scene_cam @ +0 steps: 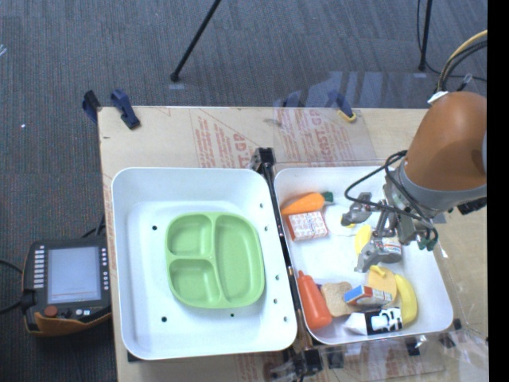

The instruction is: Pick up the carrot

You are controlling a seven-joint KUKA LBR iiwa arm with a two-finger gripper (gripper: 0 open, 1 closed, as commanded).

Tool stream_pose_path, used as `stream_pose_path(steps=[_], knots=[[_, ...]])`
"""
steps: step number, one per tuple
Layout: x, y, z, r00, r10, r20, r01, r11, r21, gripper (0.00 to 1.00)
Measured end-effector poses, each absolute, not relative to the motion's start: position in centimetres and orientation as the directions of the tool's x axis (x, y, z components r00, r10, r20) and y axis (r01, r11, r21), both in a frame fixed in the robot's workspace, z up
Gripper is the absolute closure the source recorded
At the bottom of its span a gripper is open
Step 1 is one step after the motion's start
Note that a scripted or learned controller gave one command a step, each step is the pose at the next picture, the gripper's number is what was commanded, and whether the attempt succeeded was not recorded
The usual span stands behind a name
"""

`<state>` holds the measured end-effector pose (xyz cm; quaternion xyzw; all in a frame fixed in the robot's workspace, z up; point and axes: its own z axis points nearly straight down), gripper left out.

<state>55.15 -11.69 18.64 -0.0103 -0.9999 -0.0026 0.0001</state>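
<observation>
Gripper [380, 249] hanging over the middle-right of the right bin [441, 289], just above a yellow piece and near the banana [408, 299]; nothing visibly caught in it, and way too much clutter of metal and cable there to call it wide or narrow, so can't tell. Orange band of the arm [449, 142] looming above it from the right. Carrot [305, 203] sitting at the top-left corner of that same bin, lying roughly sideways with the green end pointing right, close against the bin's left wall and just above the small red-and-white packet [307, 225]. Well apart from the gripper, so probably still the approach stage, nothing grabbed yet. To do this one properly: swing left and toward the far wall first, staying high enough to clear everything in the bin, then line up across the carrot's short axis rather than along it. Better to come down on the fat orange body, not the leafy tip. Worth watching the wall and the packet, both tight neighbours that could block a finger. Green divided plate [215, 259] in the left bin [135, 205], orange bottle [313, 301] at the front: not involved.
</observation>
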Motion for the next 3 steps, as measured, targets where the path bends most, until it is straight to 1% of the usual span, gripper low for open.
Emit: stream_pose_path(steps=[1, 2, 3], knots=[[62.0, -8.4, 9.6, -0.971, 0.237, 0.005, 0.237, 0.971, 0.001, 0.00], [63.3, -9.0, 8.9, -0.903, 0.430, 0.016, 0.430, 0.903, -0.005, 0.00], [63.4, -8.2, 8.8, -0.809, 0.587, 0.016, 0.587, 0.809, -0.007, 0.00]])
